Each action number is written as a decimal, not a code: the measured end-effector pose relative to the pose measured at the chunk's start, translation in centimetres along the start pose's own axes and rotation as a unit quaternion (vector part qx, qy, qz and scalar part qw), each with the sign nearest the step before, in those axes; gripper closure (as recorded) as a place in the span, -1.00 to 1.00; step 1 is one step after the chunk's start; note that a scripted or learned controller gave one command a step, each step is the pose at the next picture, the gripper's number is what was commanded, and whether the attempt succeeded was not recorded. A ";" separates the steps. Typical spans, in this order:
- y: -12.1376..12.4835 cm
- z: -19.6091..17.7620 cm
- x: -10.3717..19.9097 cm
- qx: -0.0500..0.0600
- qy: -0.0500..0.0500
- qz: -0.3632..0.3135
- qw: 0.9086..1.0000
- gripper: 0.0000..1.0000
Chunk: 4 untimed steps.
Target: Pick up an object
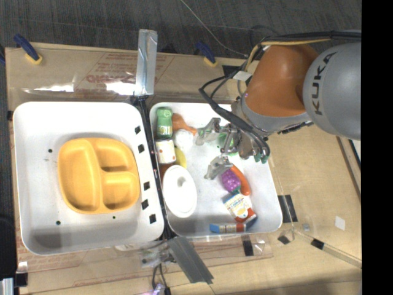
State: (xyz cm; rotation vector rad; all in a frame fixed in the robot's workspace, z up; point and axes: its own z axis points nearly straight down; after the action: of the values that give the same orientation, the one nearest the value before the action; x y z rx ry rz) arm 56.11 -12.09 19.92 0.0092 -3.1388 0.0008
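While the gripper (pixel 213 149) hangs over the right bin (pixel 265 183) — fingers spread, holding nothing — a purple toy (pixel 231 179) lies just beside it.

Your bench (pixel 319 183) is tan, cardboard-like on top. 2 shallow white bins sit directly on it, side by side and touching: right bin (pixel 270 183) under the fingers (pixel 215 165), left bin (pixel 24 165) well apart from them. Blue clamps (pixel 27 48) grip its far edge. Black tape marks (pixel 287 209) lie near the right bin's corner.
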 end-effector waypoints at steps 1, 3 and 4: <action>-5.2 7.5 3.4 -0.001 0.002 -0.010 1.000 -1.00; -6.3 10.9 2.2 -0.001 0.000 0.072 0.997 -1.00; -6.2 10.0 2.0 -0.001 0.000 0.068 0.998 1.00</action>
State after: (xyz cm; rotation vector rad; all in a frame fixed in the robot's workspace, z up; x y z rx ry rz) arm 54.08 -18.31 9.93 -0.2039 -3.1327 -0.0021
